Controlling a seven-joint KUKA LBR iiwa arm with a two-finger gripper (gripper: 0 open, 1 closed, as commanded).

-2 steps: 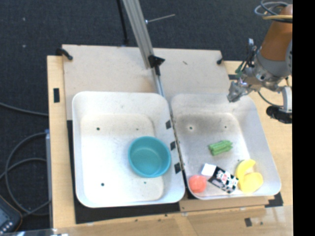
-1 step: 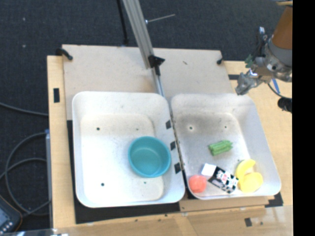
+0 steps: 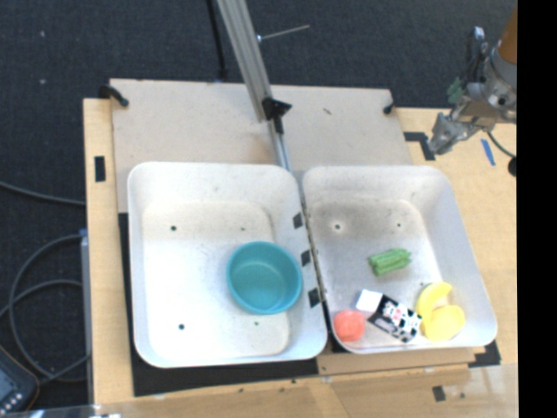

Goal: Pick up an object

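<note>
Objects for pickup lie in the right bin (image 3: 452,225), well apart from the gripper (image 3: 444,138), which hangs beyond that bin's far right corner, above the wooden bench (image 3: 505,233). Whether the gripper is open or closed cannot be told; nothing shows in its grasp. In the right bin's centre: a green piece (image 3: 389,260). Along its near edge: an orange ball (image 3: 350,325), a black-and-white spotted item (image 3: 393,317) and yellow pieces (image 3: 439,312). The left bin (image 3: 174,233) holds a teal bowl (image 3: 263,277). Dark carpet (image 3: 87,33) surrounds the bench. No legible writing.
</note>
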